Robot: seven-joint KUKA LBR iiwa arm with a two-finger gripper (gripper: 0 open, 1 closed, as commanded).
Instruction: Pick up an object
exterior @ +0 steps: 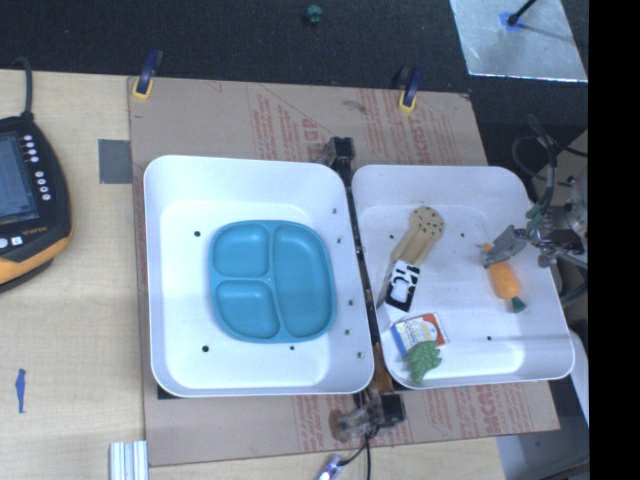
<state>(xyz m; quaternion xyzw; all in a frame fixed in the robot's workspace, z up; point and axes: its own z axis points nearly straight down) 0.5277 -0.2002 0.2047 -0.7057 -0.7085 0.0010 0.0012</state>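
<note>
The right bin (455, 180) holds several items. An orange toy carrot (505, 282) with a green tip lies near its right wall. A wooden paddle (421, 230) with holes in its head lies at a slant in the middle, and a black-and-white tag (403, 286) sits at its lower end. A small printed packet (414, 330) and a green leafy toy (424, 360) lie at the front. My gripper (508, 242) reaches in over the right wall, just above the carrot and close to its upper end. Nothing shows as held.
The left bin (160, 268) holds a blue divided plate (272, 280). A teach pendant (25, 200) lies on the bench at far left. Clamps (407, 88) pin the cardboard sheet at the back. Cables and the arm's wrist (556, 226) crowd the right bin's right side.
</note>
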